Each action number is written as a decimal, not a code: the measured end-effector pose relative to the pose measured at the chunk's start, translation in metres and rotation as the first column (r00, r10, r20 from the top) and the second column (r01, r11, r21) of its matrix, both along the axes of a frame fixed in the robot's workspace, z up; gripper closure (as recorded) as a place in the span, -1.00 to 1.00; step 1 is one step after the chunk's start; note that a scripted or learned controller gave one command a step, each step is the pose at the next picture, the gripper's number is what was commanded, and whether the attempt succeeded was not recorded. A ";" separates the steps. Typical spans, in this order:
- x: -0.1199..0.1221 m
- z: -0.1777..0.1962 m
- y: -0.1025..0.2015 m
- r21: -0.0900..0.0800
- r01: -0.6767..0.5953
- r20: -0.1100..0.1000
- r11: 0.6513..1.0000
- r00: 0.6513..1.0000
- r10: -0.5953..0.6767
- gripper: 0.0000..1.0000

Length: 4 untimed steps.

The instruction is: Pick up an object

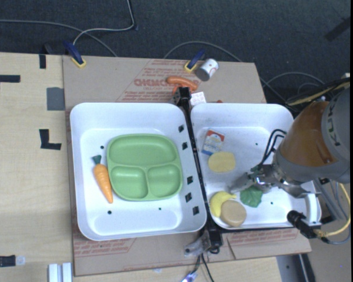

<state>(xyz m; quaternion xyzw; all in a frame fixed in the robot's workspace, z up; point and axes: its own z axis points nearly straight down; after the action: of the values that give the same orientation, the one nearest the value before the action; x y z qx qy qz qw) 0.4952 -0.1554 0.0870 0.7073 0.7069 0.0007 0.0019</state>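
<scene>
The claw (pixel 252 181) hangs low in the right bin (pixel 282 113); whether it is released or clenched I cannot tell. One green object (pixel 252 197) lies just below it, three round yellowish pieces nearby (pixel 222 161) (pixel 220 201) (pixel 234 214), one small packet (pixel 212 141) beyond. Farthest, in the left bin (pixel 82 119): one green tray (pixel 144 165), one carrot (pixel 103 183)

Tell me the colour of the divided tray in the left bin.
Light green. The divided tray shows plainly in the camera view, beside an orange carrot.
</scene>
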 end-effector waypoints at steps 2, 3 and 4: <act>0.033 0.049 0.039 0.002 -0.003 -0.005 1.000 1.000 0.003 1.00; 0.033 0.048 0.039 0.002 -0.002 -0.005 1.000 1.000 0.002 -1.00; 0.077 -0.001 0.047 0.003 -0.003 -0.002 1.000 1.000 0.003 -1.00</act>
<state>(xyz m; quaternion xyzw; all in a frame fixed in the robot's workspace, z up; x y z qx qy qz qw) 0.5721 -0.1082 0.0861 0.7064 0.7078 0.0008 0.0001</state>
